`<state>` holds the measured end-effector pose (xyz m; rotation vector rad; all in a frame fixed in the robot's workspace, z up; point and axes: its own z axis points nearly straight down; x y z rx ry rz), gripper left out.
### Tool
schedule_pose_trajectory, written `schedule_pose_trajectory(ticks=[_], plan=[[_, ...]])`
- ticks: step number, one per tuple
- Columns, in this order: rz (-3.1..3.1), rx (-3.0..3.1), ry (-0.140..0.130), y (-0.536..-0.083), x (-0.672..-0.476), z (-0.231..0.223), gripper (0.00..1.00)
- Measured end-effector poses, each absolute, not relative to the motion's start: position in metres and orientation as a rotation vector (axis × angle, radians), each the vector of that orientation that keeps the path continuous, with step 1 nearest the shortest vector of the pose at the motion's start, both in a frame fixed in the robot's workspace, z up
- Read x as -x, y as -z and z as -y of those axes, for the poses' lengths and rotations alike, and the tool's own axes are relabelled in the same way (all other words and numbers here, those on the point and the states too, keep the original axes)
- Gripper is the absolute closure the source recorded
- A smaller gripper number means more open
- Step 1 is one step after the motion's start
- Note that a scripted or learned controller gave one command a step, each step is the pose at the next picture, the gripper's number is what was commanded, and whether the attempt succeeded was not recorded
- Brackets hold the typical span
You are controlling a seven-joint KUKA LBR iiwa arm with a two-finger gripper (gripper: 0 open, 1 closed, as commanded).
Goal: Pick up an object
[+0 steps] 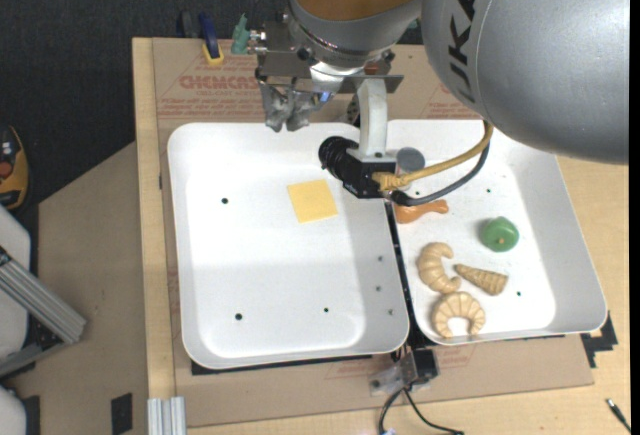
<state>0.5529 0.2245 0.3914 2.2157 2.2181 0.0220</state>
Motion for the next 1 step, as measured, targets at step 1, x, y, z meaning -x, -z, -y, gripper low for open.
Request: schedule_pose_trajectory(ticks=[1], plan=[[-2.228,-2.227,0.026,-0.263,-0.4824,-0.2243,1.0]])
